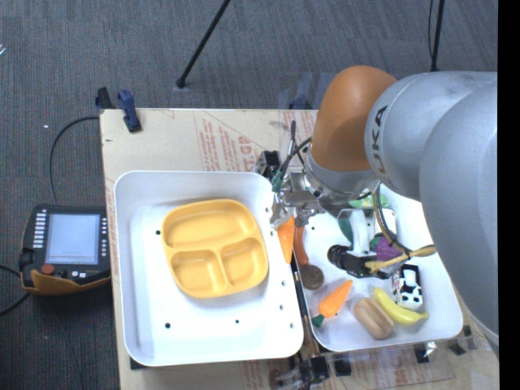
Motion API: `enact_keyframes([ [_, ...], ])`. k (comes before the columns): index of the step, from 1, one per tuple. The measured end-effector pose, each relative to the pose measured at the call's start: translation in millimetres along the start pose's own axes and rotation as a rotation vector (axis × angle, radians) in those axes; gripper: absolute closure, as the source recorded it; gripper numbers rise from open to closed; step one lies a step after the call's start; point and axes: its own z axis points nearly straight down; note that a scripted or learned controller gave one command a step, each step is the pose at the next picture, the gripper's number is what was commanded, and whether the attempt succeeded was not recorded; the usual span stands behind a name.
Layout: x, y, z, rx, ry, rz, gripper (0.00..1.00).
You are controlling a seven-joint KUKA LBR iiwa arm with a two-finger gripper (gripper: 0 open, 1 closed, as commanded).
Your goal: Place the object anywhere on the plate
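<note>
The gripper (286, 218) hangs at the middle of the frame, over the seam between the two bins; whether it grips anything, I cannot tell. Just below it an orange carrot (287, 238) stands almost vertical in the picture, its long axis running top to bottom. To the left, the yellow plate (215, 246) lies in the left bin (134, 299). A second carrot (334, 299) lies lower right, pointing diagonally, near a banana (398, 308).

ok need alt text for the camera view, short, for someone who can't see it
A grey robot arm with an orange band reaches from the right, its gripper low over the seam between two white bins. The left bin holds a yellow divided plate; the right bin holds toy food, including a carrot and banana.
</note>
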Motion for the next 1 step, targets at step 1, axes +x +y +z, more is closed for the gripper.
enact_keyframes([
  [1,-2.3,0.1,-0.2,0.0,-0.003,0.002,0.0],
])
